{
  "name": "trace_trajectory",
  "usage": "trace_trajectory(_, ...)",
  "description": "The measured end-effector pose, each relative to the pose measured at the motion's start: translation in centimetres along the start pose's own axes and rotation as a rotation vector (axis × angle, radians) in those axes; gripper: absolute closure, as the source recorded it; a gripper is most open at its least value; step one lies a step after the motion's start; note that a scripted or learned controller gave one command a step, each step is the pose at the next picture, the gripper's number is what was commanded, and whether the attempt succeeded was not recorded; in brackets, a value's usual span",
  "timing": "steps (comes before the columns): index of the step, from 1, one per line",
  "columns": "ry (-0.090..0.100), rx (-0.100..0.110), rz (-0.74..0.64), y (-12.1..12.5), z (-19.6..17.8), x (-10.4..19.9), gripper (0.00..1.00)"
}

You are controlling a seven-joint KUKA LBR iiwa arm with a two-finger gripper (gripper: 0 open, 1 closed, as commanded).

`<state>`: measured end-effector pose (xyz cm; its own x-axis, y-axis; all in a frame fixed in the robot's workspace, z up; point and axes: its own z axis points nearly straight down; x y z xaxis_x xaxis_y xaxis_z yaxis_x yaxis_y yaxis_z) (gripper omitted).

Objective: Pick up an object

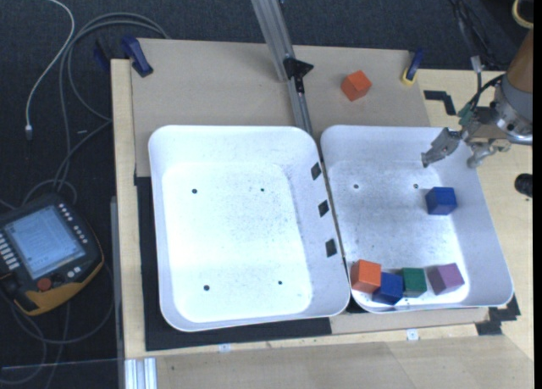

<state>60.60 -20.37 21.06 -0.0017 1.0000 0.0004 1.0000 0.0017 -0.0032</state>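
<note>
In the right bin (381, 209) a blue cube (440, 201) lies alone near the middle right. Along the bin's front edge sit an orange cube (366, 275), a second blue cube (390, 286), a green cube (413, 280) and a purple cube (445, 277). My gripper (460, 149) hovers above the bin's back right part, a little behind the lone blue cube. Its two fingers are spread apart, with nothing between them.
Another orange cube (356, 85) rests on the bench behind the bins. The left bin (233, 226) stands beside the right one. A metal pole (271, 23) rises from the back between them. A blue clamp (135, 55) and a teach pendant (42, 247) lie at the left.
</note>
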Motion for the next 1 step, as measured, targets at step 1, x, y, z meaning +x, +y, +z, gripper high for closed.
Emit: trace_trajectory(1,-0.006,-0.019,0.0,-0.61,8.94,-1.41,0.0)
